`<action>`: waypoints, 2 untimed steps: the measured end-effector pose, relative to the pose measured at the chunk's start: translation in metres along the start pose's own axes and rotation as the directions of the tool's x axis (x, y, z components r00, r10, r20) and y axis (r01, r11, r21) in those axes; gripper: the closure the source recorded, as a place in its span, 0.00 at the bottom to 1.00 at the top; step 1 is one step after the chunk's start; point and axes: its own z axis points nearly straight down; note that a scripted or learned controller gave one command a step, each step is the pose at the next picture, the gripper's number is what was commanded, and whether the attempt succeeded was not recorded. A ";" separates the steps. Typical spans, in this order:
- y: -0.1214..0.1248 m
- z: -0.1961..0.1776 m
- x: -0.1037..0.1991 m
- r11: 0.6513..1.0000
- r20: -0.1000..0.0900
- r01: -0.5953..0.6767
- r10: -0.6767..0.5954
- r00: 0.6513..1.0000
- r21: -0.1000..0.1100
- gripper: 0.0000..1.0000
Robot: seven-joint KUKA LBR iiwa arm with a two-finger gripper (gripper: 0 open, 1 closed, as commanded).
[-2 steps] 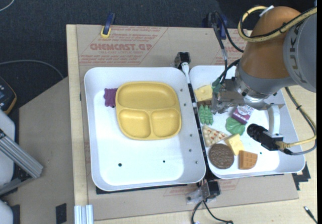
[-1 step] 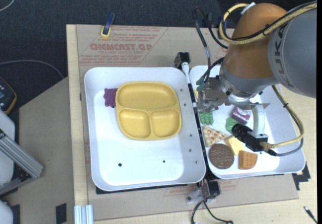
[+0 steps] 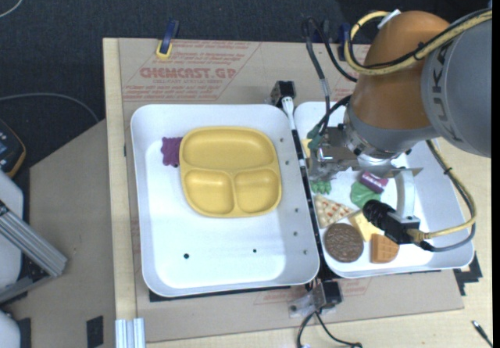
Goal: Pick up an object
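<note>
1. Camera view: the grey arm with its orange band (image 3: 406,65) reaches in from the right and hangs over the right bin (image 3: 449,182), covering much of its upper half.
2. The end effector (image 3: 326,160) sits low at the bin's left side, close to the wall shared with the left bin; whether it is spread or pressed together I cannot tell, since the wrist hides it.
3. Just below and to the right of the end effector lie the small things of the right bin: a green piece (image 3: 361,195), a purple piece (image 3: 373,180), a waffle-patterned piece (image 3: 330,209), a brown round cookie (image 3: 344,242), and an orange wedge (image 3: 383,249). Nothing can be seen between the fingers.
4. The left bin (image 3: 156,206) holds a yellow divided plate (image 3: 230,170), with a purple toy (image 3: 170,151) touching its left rim.
5. Both bins rest on the desk (image 3: 203,73), a cardboard sheet with red lettering.
</note>
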 end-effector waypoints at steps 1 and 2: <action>0.004 0.018 0.000 1.000 0.001 -0.002 0.002 1.000 0.000 1.00; -0.004 0.010 0.009 1.000 0.000 -0.001 0.001 1.000 -0.002 1.00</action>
